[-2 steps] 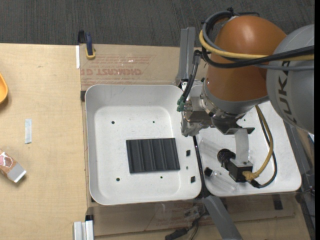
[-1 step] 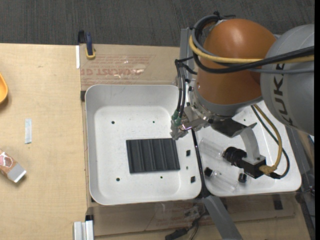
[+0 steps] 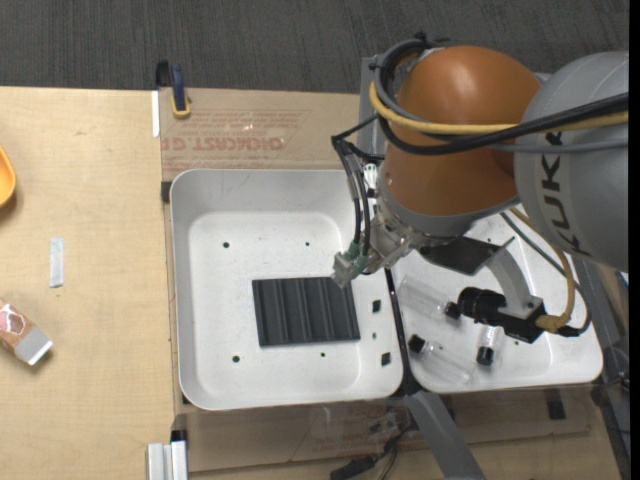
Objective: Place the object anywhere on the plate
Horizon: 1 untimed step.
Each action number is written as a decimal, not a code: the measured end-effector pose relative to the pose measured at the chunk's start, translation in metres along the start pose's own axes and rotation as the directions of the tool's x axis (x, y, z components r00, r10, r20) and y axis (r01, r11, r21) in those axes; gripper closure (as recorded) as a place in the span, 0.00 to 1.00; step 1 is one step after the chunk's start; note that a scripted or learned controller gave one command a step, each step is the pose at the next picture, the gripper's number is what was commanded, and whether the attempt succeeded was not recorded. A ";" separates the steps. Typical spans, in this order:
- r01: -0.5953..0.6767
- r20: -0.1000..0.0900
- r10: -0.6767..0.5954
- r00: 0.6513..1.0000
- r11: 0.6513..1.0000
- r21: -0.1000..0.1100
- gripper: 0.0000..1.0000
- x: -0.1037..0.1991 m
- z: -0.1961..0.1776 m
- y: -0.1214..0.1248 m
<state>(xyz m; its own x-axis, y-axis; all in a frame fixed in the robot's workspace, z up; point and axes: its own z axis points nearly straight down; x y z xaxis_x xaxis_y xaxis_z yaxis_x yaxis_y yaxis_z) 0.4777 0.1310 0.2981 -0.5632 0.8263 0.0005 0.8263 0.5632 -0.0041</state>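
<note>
- Hanging at the centre of the frame, the arm (image 3: 455, 118) sets its jaws over the left bin (image 3: 200, 218), just beside the upper right corner of the ribbed plate (image 3: 305, 310).
- A greenish-grey piece (image 3: 349, 264) shows at the very tip of the jaws. I take it for the task's object, though it is too small to be sure.
- Whether the jaws are clenched on that piece or released, I cannot tell, because the tip is a blur of small parts under the wrist.
- Being so small, the piece is probably light, so weight should not trouble the hold. Its stiffness and surface cannot be read here.
- A piece this size may twist or slip in a pinch. The safest hold is likely across its narrow middle, squarely between the jaws.
- The plate lies flat on the bin floor, its dark ribs running up and down the frame. A small thing let go from height could bounce off a ridge, so a low release seems wise.
- The right bin (image 3: 560, 368) holds clear plastic pieces (image 3: 432, 351), well apart from the plate. These look slick and hard to make out.
</note>
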 end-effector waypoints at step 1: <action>0.299 0.001 -0.299 0.954 0.954 -0.001 1.00 0.014 0.004 0.010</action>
<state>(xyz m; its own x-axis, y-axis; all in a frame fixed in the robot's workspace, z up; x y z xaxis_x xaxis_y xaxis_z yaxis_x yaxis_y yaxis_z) 0.4779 0.1477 0.2943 -0.7843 0.6203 0.0012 0.6203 0.7843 -0.0029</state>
